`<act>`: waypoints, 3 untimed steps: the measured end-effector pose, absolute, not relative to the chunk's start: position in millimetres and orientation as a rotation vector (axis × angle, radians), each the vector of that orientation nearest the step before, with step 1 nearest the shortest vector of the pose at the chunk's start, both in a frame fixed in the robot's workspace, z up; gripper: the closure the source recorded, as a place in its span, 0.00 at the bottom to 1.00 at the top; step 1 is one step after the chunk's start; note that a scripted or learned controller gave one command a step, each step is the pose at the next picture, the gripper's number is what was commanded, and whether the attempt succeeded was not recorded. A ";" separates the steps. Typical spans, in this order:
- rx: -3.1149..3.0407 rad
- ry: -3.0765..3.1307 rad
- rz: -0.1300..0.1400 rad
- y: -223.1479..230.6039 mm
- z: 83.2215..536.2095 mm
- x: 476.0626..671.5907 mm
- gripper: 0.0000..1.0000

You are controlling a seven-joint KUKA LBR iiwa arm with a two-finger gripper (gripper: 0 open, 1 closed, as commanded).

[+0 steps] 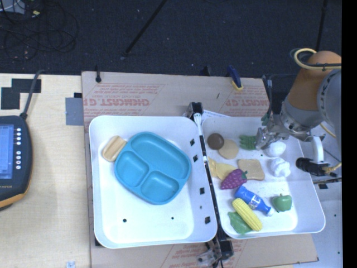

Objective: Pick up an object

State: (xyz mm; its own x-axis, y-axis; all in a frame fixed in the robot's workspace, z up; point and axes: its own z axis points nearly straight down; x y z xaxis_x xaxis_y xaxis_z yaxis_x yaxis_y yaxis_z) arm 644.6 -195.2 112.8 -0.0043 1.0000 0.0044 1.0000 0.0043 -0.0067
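Toy food items fill the right bin [312, 216]: one corn cob [246, 214], one grape bunch [234, 178], one green pepper [283, 202], one blue bottle [252, 199]. The arm [308, 94] reaches over the bin's far right part; the gripper [268, 140] hangs low there, finger state undeterminable. One blue plate [152, 167] occupies the left bin [106, 216].

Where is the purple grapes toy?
In the camera view, the purple grapes lie in the right bin, near its left side, just below the slice of bread and above the blue bottle.

Divided plate [152, 166] in left bin [106, 216]; toy food in right bin [309, 216].
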 end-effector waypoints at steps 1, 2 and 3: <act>-2.195 -2.220 -0.003 -188.5 111.9 645.4 0.00; -2.211 -2.217 -0.005 -181.5 84.8 610.4 0.00; -2.215 -2.225 0.000 -127.7 86.0 645.5 0.00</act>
State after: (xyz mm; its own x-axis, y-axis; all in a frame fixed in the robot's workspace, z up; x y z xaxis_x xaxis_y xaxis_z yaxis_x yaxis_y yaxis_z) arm 645.5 -127.7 86.0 -0.0045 1.0000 0.0019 1.0000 0.0045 -0.0016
